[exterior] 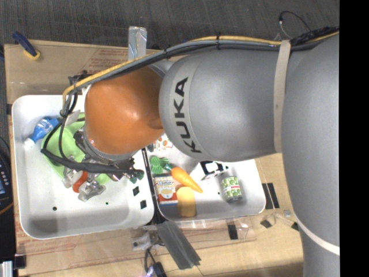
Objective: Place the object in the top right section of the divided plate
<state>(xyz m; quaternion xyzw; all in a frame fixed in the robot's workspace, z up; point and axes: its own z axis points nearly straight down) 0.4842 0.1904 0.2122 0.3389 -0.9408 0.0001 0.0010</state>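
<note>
Arm (230, 97) hides the left bin's (34, 212) green plate (60, 146); a carrot (185, 178) in the right bin (253, 203) points lower right.

Fixed above the bench (40, 56), looking down at a slant on both white bins (34, 212). Set close enough that the arm (242, 97), reaching in from the right, covers much of them.

Dark ribbed floor (86, 7) behind bench (52, 53)

Probably a robotics lab: KUKA arm (230, 97) over white bins (34, 212) on a bench
</note>
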